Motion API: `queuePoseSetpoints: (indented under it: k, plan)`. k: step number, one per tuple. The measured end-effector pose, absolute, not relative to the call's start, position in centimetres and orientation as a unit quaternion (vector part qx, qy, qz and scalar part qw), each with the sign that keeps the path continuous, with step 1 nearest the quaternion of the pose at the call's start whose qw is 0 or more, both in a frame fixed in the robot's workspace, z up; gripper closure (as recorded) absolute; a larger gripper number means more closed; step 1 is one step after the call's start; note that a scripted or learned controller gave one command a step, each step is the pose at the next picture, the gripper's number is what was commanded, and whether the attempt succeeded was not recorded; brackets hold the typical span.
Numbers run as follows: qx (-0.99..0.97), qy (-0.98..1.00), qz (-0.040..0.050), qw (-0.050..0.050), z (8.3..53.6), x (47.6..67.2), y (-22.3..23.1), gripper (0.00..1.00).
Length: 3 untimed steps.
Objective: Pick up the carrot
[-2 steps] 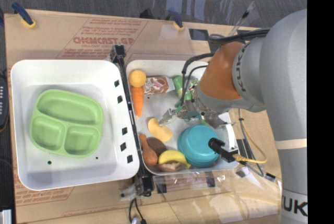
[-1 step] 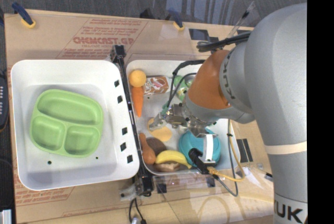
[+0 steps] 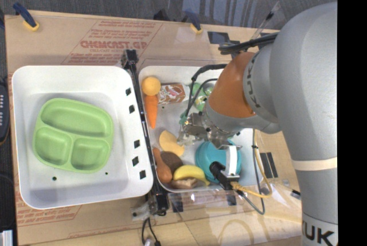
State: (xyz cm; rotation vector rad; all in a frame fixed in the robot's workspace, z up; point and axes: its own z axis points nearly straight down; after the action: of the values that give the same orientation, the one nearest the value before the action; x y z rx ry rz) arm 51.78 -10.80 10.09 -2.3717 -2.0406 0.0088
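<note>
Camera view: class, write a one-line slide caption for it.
KUKA arm reaches over the right bin, where the carrot lies; a green divided plate sits in the left bin.

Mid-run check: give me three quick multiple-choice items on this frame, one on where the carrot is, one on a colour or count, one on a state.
1. Where does the carrot lie?
A. in the right bin, by its left wall
B. on the green tray
C. on the cardboard

2. How many compartments has the green tray?
A. two
B. three
C. five

3. How does the carrot lie?
A. loose among the other items
B. lifted above the bin
C. on the tray

Answers: 1 A, it lies along the right bin's left wall below an orange fruit. 2 B, one long and two small sections. 3 A, it rests on the bin floor.
</note>
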Motion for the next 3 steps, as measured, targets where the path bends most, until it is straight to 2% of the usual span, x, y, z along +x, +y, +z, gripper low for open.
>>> queuePoseSetpoints:
  k: [1, 2, 3]
  plan:
    - [-0.784, -0.621, 0.0010, 0.000, 9.3, 49.7, -9.6, 1.00]
    - [-0.842, -0.539, -0.0016, 0.002, 22.1, 56.1, -4.9, 1.00]
    - [-0.883, -0.470, 0.0063, 0.005, 19.0, 55.6, 0.4, 1.00]
